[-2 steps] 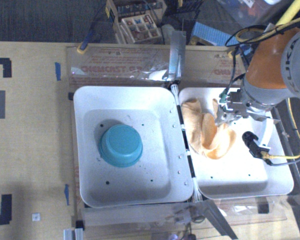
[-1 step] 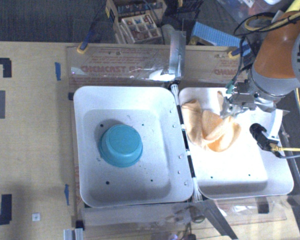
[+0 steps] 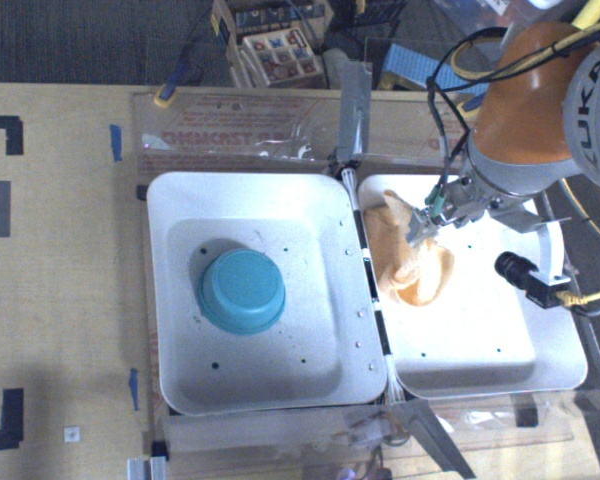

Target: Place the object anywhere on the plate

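**Tan object in right bin, claw above its upper edge**

Tan, soft-looking object (image 3: 410,258): lies in the right bin (image 3: 500,368), against that bin's left wall, in the upper-left part of the floor. Shape irregular, longer top to bottom, with a rounder orange-tinted lobe at its lower right. Strong glare on the bin floor washes out its outline.

Claw (image 3: 427,220): sits at the object's upper right edge, dark tip overlapping it from above. Cannot tell whether the fingers are apart or together, or whether anything is between them; the tip is small and partly lost in glare.

Arm (image 3: 535,98): comes in from the upper right, orange band broad above the wrist, cables looping over it. A black cylindrical fitting (image 3: 520,271) sticks out over the right bin's right side.

Left bin (image 3: 180,208): holds a blue round plate-like dish (image 3: 242,289), upside-down by the look of it, left of centre, well apart from the object.

Both bins sit side by side on the wooden counter (image 3: 50,318).
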### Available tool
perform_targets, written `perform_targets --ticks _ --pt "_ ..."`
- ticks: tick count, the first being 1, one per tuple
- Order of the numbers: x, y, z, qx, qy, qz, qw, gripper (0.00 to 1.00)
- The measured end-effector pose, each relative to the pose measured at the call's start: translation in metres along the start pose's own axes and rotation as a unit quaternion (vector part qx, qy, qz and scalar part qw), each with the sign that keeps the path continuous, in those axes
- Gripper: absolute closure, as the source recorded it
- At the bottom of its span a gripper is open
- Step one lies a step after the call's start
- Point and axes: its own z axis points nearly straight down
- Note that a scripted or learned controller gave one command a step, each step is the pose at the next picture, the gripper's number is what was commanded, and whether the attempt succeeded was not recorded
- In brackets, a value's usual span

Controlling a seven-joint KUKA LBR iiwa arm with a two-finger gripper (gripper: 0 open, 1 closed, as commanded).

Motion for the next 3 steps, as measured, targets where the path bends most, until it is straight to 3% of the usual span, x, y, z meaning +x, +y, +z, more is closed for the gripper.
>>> perform_targets --ticks 1,2,3 --pt "0.046 0.016 -0.009 -0.001 -0.001 -0.199 0.9801 1.00" --pt "0.100 0.022 0.000 -0.001 -0.001 -0.389 0.9213 1.00" --pt "0.148 0.036 0.011 -0.001 -0.001 -0.563 0.8265 1.00"
